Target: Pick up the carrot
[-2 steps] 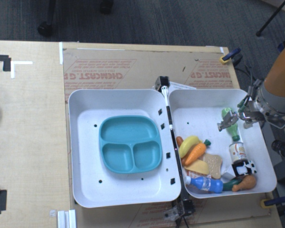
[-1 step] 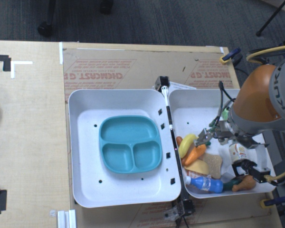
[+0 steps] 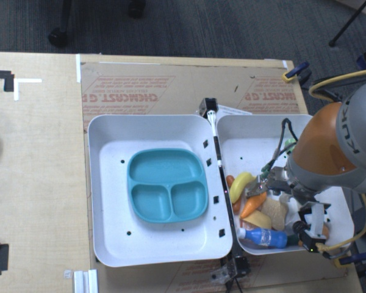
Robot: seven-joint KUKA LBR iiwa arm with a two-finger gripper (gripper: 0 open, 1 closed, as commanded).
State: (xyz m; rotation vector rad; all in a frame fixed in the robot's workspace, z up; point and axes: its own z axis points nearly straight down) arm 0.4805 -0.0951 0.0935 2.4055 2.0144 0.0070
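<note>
The gripper (image 3: 260, 190) is down in the right bin (image 3: 250, 142), seemingly at the reach-and-grasp step, its opening impossible to tell, just above the carrot (image 3: 251, 206) beside the banana (image 3: 240, 185); next it must close squarely.

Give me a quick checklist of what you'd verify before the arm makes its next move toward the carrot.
1. Carrot in view in the right bin: ok.
2. End effector positioned at the carrot's upper end: ok.
3. Carrot held between the fingers: cannot tell.
4. Room around the carrot: not ok; the banana and the beige lump crowd it.
5. Blue bottle lying apart from the carrot's tip: cannot tell.
6. Teal tray in the left bin, away from the arm: ok.
</note>
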